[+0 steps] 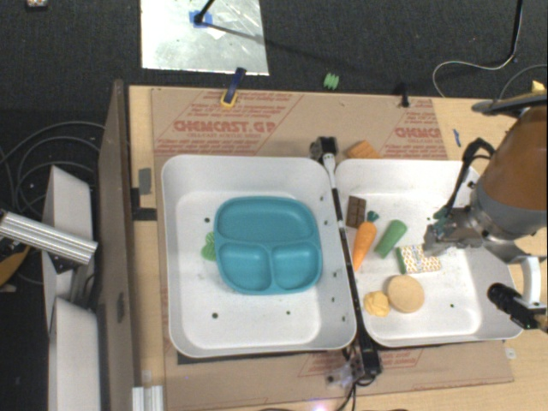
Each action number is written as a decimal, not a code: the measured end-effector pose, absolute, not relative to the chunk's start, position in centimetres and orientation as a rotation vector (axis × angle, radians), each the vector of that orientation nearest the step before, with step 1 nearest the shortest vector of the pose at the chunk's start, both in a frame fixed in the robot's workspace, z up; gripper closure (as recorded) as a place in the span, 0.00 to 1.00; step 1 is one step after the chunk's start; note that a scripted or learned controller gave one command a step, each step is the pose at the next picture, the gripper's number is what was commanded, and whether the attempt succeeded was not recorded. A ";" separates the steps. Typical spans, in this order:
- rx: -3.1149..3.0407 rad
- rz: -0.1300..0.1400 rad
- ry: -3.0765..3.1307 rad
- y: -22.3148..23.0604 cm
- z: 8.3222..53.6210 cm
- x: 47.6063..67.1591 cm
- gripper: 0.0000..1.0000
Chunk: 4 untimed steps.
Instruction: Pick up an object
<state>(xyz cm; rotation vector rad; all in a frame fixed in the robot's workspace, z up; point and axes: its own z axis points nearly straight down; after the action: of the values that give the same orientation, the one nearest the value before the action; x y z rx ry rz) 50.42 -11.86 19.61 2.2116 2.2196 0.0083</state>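
The right bin [445, 178] holds several toy foods: a brown block [356, 210], an orange carrot [365, 242], a green cylinder [390, 237], a patterned white packet [419, 260], a tan round bun [405, 294] and a small yellow piece [376, 303]. My gripper [433, 240] hangs low over the right bin, just right of the green cylinder and above the patterned packet. Its tips are dark and small against the bin floor.
The left bin [184, 229] holds a blue divided plate [267, 243] with a green item [208, 247] peeking out at its left edge. An orange object [362, 150] lies on the cardboard behind the bins. Cables run along the bench's right side.
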 end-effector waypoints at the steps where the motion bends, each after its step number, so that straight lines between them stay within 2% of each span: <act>1: 2.217 0.003 2.222 -11.8 19.1 50.3 0.00; 2: 2.214 0.001 2.225 -12.5 11.1 54.9 0.00; 3: 2.205 0.017 2.210 -14.3 9.0 51.5 0.00; 4: 2.202 0.019 2.208 -14.4 10.2 51.7 1.00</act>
<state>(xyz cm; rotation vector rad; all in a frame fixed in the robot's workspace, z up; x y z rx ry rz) 51.70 -14.38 10.24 2.2017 2.2082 0.0193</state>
